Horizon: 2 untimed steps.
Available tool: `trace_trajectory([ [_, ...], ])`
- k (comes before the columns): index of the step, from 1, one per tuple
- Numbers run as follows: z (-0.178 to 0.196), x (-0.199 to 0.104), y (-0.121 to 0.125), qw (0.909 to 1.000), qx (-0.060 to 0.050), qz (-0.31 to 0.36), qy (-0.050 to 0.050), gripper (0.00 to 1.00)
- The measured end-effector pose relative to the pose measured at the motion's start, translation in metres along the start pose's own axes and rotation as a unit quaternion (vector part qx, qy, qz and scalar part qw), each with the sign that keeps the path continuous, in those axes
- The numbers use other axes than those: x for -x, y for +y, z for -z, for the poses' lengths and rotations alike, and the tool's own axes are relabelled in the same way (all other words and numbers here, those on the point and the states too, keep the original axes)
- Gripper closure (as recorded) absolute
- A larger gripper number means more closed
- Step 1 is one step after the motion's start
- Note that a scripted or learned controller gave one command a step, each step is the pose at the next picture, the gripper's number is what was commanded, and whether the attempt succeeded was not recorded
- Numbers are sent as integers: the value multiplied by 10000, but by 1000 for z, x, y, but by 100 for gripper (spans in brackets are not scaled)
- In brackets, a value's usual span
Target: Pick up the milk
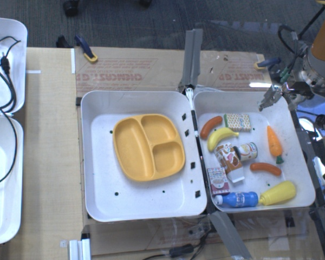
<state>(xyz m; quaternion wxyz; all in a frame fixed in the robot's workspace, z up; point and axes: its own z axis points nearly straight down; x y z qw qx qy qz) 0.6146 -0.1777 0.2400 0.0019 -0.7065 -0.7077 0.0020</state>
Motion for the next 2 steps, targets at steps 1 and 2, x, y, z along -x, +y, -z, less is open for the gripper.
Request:
trace_trajectory([
  [1,-61,-51,5,10000,0,-73,-1,0],
  [2,-152,-63,-52,9978,1,-665,3,0],
])
